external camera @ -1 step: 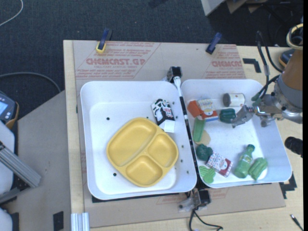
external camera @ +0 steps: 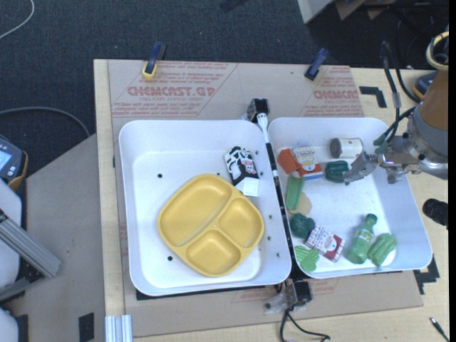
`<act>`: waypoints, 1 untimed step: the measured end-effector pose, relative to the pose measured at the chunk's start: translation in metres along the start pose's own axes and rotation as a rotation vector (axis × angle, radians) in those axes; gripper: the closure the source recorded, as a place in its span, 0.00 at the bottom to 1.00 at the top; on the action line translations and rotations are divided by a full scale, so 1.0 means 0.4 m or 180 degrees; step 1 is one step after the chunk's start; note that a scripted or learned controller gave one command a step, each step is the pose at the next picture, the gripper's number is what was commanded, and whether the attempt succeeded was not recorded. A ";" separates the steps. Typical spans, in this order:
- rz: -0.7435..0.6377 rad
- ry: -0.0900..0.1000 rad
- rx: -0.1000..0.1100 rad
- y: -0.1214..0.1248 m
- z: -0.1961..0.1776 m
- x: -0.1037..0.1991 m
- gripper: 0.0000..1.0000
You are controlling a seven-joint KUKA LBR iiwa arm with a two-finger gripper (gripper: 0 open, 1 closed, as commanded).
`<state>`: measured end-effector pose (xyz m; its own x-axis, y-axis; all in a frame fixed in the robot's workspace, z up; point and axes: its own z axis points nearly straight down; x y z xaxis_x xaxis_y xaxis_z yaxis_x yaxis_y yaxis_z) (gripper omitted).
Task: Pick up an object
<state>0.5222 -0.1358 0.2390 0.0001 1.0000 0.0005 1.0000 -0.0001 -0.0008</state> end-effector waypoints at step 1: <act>0.0005 0.0006 0.0023 -0.025 0.138 -0.010 0.00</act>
<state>0.5121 -0.1399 0.1839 0.0016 1.0000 0.0025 1.0000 -0.0015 -0.0080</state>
